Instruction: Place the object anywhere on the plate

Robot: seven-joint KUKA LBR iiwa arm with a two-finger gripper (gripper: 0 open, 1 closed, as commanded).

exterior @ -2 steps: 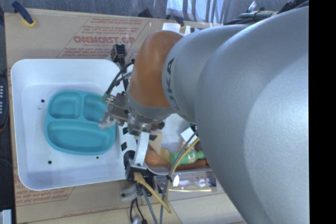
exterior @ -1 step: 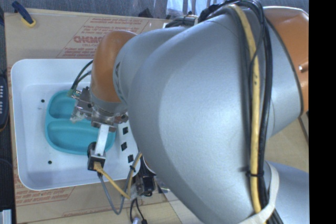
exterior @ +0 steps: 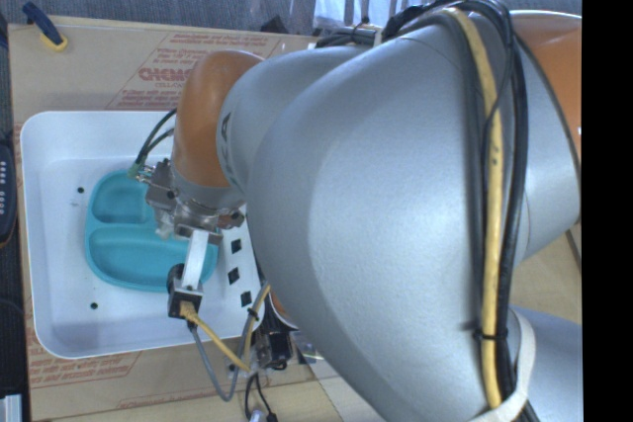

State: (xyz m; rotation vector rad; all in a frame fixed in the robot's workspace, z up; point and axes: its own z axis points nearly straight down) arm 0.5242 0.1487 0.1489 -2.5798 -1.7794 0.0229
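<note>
A teal divided plate (exterior: 124, 234) lies in the left white bin (exterior: 59, 163). The grey arm with its orange band reaches in from the right and hangs over the plate's right side. The wrist covers that edge of the plate, and the gripper itself is hidden beneath it. No loose object shows on the plate's visible part or elsewhere in the bin.
The bin's floor to the left and below the plate is bare white. Brown cardboard (exterior: 119, 64) lies under and behind the bin. A blue and yellow clamp (exterior: 45, 27) sits at the far left back. The arm's bulk blocks the right half of the bench.
</note>
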